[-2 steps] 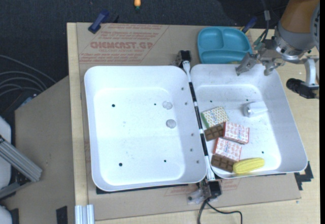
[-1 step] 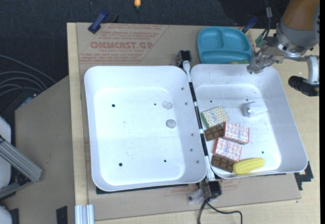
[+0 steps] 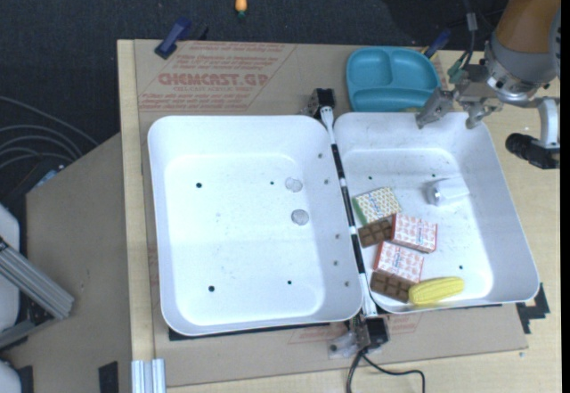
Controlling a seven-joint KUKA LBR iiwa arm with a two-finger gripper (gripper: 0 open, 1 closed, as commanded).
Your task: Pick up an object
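The right bin (image 3: 499, 204) lies below the gripper (image 3: 455, 108), which hovers at its far rim with jaws spread and nothing between them, while the yellow corn (image 3: 435, 290) awaits picking, well apart at the near edge

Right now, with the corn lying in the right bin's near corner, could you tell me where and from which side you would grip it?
I'd grip the yellow corn across its middle, coming straight down from above. It lies flat, long axis roughly left-right, so fingers should close across its narrow width. Its left end touches a chocolate bar and the bin wall is near, so a side approach looks cramped. The gripper sits at the far rim.
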